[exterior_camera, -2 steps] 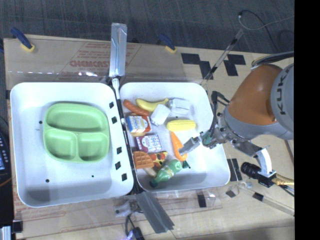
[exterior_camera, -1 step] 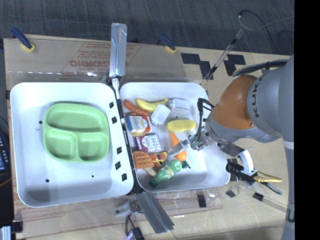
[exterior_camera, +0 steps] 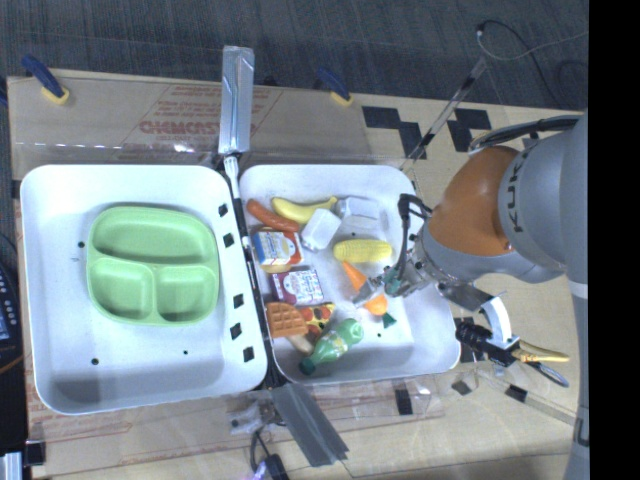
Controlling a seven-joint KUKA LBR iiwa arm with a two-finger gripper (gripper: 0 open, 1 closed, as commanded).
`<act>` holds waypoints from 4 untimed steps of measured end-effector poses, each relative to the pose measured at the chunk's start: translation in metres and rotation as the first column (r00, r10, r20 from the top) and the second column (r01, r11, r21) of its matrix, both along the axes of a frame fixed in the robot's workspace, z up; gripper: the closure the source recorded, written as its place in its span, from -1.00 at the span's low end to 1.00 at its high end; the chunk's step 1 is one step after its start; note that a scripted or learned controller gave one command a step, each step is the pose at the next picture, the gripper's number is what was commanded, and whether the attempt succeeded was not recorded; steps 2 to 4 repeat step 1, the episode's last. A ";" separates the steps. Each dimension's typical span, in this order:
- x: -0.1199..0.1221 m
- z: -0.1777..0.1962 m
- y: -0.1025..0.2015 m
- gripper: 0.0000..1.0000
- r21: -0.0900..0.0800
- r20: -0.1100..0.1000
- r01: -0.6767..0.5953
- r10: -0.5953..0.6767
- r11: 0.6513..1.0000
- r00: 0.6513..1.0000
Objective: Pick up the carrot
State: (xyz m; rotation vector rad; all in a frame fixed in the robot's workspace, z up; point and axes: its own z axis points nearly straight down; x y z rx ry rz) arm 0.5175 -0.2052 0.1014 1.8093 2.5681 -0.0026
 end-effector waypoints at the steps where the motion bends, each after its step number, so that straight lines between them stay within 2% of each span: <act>1: 0.001 0.092 0.070 1.00 0.001 0.001 0.033 -0.033 0.999 0.999; 4: 0.001 0.092 0.070 1.00 0.001 0.001 0.033 -0.033 0.999 0.999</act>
